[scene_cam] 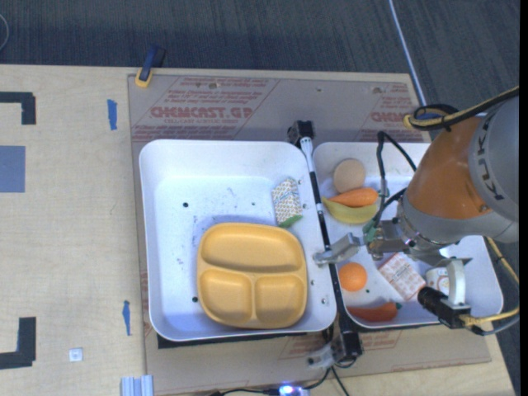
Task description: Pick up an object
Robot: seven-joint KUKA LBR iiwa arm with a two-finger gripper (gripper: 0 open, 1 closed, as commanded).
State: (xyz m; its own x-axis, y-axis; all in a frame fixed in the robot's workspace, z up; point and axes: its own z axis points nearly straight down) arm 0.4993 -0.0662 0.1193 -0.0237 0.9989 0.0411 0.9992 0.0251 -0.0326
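Pincer (340, 251): hovering over the bins' divider, grip state hard to tell.
Hidden: arm (450, 184) covering right bin (488, 291).
Count: one yellow tray (252, 272), one orange (353, 277).

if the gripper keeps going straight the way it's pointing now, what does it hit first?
The gripper points left, its tip over the rim between the two bins. Straight on, it would likely meet the yellow tray in the left bin first. Height is unclear from this view, so it may pass above it.

Over the divider between two bins (157, 221) on the counter (66, 246), the jaws hang: divided tray (252, 272) left, orange (353, 277) just below-right, banana (351, 213) and carrot (356, 196) behind.
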